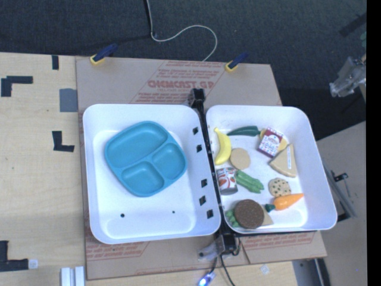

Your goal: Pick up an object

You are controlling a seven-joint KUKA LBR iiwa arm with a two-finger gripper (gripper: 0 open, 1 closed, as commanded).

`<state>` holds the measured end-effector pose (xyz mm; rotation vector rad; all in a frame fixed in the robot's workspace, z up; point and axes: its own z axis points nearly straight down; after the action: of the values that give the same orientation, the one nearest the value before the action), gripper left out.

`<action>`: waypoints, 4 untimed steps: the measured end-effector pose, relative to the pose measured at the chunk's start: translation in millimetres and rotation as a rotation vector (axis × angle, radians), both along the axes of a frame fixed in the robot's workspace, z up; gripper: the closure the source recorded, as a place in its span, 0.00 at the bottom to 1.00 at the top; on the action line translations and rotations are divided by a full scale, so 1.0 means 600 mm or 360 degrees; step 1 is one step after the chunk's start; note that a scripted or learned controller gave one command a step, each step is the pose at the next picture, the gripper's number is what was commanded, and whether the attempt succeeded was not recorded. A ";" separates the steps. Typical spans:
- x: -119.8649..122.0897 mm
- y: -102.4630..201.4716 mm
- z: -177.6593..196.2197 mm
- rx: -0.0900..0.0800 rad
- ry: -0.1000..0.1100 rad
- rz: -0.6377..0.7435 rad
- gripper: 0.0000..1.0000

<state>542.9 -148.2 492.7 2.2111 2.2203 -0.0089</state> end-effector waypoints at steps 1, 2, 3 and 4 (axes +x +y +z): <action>0.001 0.000 0.017 -0.0002 0.0000 0.0001 1.00; 0.002 0.001 0.033 -0.0003 -0.0001 0.0002 1.00; 0.002 0.001 0.050 -0.0005 -0.0002 0.0003 1.00; 0.003 0.001 0.067 -0.0008 -0.0003 0.0004 1.00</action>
<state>544.8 -147.4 533.0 2.2052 2.2195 -0.0120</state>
